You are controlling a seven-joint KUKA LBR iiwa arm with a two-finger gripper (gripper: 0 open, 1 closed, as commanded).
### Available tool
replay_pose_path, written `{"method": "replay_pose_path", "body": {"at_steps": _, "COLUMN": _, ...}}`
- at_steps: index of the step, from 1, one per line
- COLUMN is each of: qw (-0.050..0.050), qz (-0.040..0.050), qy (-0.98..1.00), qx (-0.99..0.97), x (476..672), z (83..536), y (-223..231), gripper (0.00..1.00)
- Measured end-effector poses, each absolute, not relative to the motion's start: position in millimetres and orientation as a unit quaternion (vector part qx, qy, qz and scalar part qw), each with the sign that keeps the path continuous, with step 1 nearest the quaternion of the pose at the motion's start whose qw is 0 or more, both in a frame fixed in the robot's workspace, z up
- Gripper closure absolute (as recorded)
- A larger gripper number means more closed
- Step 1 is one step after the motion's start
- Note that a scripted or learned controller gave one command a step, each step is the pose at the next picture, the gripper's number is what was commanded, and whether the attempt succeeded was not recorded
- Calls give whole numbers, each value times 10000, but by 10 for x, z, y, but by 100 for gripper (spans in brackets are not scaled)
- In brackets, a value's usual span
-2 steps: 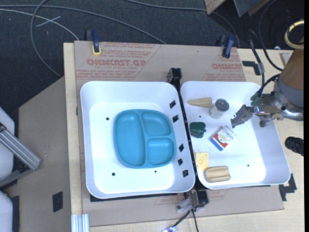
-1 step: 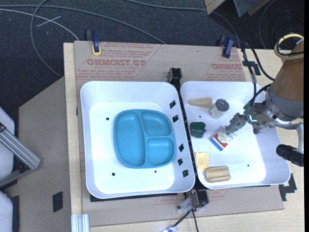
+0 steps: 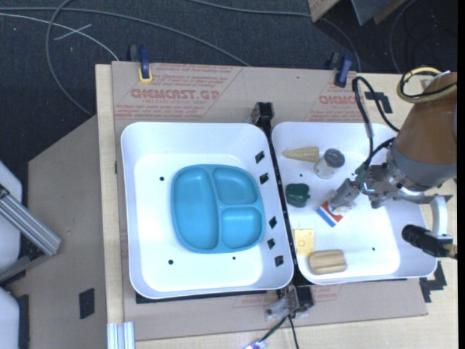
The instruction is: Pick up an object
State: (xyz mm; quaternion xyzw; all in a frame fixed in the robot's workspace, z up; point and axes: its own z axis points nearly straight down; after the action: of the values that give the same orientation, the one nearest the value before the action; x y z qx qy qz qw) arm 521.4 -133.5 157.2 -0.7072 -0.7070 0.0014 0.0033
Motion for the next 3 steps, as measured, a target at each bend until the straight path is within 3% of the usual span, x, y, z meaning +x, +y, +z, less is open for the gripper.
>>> {"method": "replay_pose_path", "body": {"at_steps": 1, "qw": 42, "qz": 18, "qy": -7071, "qx": -7071, "x": 5216, "z": 940, "y": -1305, "gripper": 0}}
{"method": "replay_pose_path", "body": {"at_steps": 2, "qw": 8, "qz": -6, "qy": -7068, "qx": -7074, "x": 5239, "z": 1086, "y": -1310, "gripper": 100}}
{"method": "replay_pose_path", "body": {"at_steps": 3, "qw": -28, "qz": -16, "qy": -7070, "qx": -7072, "x": 5244, "z": 1683, "y": -1401, "gripper": 100}}
